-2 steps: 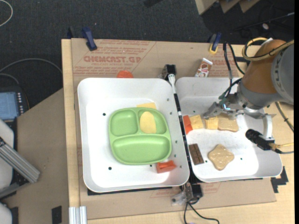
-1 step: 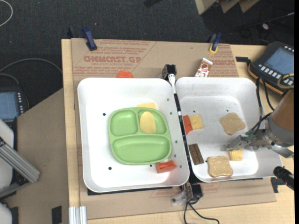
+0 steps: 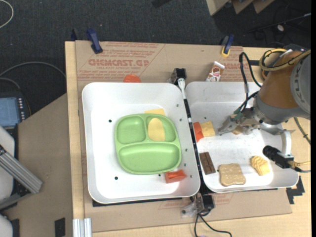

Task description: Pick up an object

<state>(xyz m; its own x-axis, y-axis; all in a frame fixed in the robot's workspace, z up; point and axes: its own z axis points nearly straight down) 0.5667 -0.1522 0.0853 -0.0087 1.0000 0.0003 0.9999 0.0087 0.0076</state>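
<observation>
The grey arm with its orange band reached in from the right, and its two-finger gripper (image 3: 236, 125) hung low over the right-hand white bin (image 3: 222, 90). Nothing showed between its tips, so the pick seemed not yet made; whether the jaws stood apart or together could not be told at this angle. The nearest candidates, a small yellow block (image 3: 207, 129) touching an orange block (image 3: 197, 132), lay just to the left of the gripper, near the bin's left wall. A dark brown bar (image 3: 206, 162), a tan cracker-like square (image 3: 231, 174) and a yellow ridged piece (image 3: 260, 165) lay farther toward the bin's front. The left bin (image 3: 98, 132) held a green divided tray (image 3: 147, 144).
</observation>
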